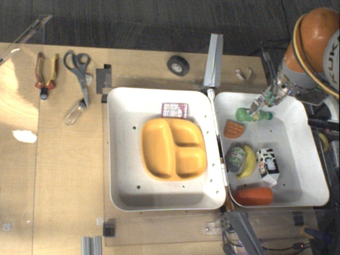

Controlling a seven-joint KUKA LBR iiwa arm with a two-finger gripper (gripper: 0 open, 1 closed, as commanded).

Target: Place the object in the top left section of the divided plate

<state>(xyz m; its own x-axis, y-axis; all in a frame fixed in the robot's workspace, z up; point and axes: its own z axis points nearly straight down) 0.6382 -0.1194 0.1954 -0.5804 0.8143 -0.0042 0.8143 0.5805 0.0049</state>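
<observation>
A yellow divided plate (172,147) lies in the middle of the left bin (123,158). It has one long section on its left and two smaller ones on its right, and nothing lies in any of them. My gripper (260,106) reaches down into the back of the right bin (311,158), right over a green object (247,114) that lies flat there. The gripper's tip meets the object's right end, and the view does not reveal whether it grips it.
The right bin also holds an orange piece (234,128), a banana (248,162) beside a round green item (236,156), a black-and-white carton (267,162) and a red item (254,196). A small pink packet (175,110) lies behind the plate. Scissors (81,74), pliers (44,73) and a tape roll (178,65) lie on the bench.
</observation>
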